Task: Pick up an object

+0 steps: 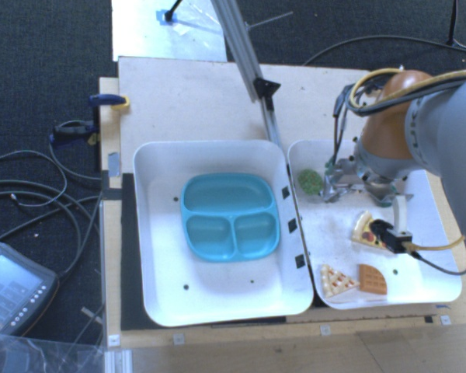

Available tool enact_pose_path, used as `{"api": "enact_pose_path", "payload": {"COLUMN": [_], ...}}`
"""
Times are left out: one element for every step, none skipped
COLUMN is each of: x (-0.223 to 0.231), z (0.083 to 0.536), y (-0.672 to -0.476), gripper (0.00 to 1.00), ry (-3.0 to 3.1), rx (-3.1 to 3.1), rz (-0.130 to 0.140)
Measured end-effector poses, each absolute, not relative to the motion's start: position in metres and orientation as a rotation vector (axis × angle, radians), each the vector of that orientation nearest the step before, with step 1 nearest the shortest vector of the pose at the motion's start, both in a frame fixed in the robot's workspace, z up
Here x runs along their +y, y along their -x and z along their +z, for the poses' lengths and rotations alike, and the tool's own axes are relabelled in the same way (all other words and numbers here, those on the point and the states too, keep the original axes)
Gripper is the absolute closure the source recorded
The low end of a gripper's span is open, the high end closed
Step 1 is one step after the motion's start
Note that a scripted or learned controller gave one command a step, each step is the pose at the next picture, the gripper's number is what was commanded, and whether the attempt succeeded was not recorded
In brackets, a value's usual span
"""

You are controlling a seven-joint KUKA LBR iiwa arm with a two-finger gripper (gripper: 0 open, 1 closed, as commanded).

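Note:
In the right bin, my gripper hangs low over the floor near the far left corner. A small green lumpy object lies just to its left, close to or touching it. A pizza-like slice lies to the right of the gripper, partly hidden by the robot. Toward the near edge of the bin lie another pizza slice and a brown square cracker. Nothing is visibly held.
The left bin holds a blue divided plate. A slanted metal pole crosses above the bench to the wall between the bins. The arm's orange band hangs over the far side of the right bin.

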State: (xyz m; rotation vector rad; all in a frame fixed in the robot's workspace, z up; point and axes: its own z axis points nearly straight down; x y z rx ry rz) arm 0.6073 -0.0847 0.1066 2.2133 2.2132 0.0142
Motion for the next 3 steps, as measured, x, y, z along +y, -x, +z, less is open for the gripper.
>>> {"api": "enact_pose_path", "payload": {"x": [-0.085,-0.085,-0.085], "z": [0.171,0.226,0.267], "y": [-0.613,-0.615,-0.617], "gripper": [1.0,1.0,1.0], "ry": [-2.211,-2.21,-2.21], "rx": [2.222,2.224,2.225], "rz": [0.008,0.008,0.007]}}
